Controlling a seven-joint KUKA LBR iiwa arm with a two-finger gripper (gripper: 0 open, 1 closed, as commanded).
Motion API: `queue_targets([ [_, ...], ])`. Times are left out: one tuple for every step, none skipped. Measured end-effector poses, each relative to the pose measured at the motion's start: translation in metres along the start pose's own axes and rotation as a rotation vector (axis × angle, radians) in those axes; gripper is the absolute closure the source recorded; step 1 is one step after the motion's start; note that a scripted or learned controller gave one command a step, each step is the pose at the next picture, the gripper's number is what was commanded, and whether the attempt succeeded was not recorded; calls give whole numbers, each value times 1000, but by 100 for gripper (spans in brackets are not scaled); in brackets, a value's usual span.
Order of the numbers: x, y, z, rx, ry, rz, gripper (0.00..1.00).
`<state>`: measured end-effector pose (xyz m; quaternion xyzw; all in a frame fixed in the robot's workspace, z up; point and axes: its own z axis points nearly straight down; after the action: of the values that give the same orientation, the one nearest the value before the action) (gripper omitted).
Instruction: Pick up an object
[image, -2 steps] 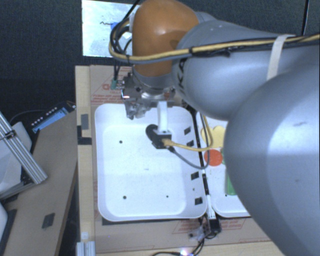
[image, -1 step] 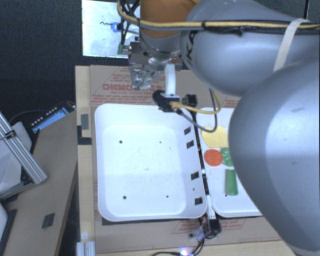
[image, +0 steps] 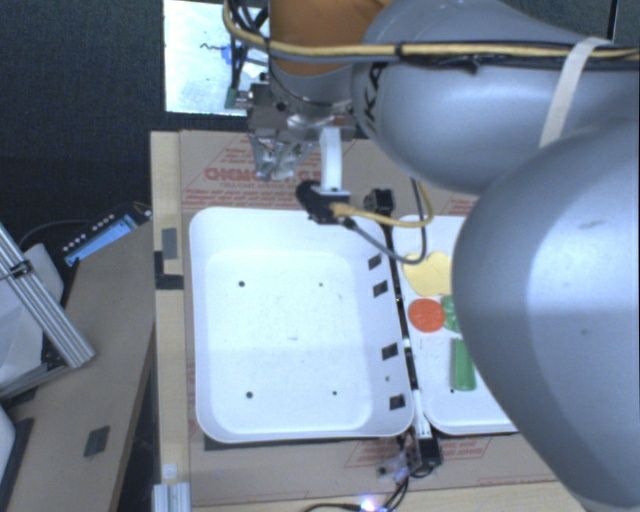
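End effector hangs past the left bin's far rim, can't tell its state. Orange disc and green stick lie in the right bin.

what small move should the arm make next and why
Probably swing the pincer toward the right bin. It sits above the cardboard past the far edge of the left bin, with nothing seen in it. The things to pick, an orange disc, a yellow piece and a green stick, all lie in the right bin, partly hidden by the arm.
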<state>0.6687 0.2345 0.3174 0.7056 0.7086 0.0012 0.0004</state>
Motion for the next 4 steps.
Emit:
queue_targets([
  [0, -60, 46, 9, -3, 2, 100],
  [-63, -38, -74, -12, 0, 8, 100],
  [-8, 0, 58, 3, 0, -2, 100],
  [0, 0, 47, 0, 0, 0, 100],
])
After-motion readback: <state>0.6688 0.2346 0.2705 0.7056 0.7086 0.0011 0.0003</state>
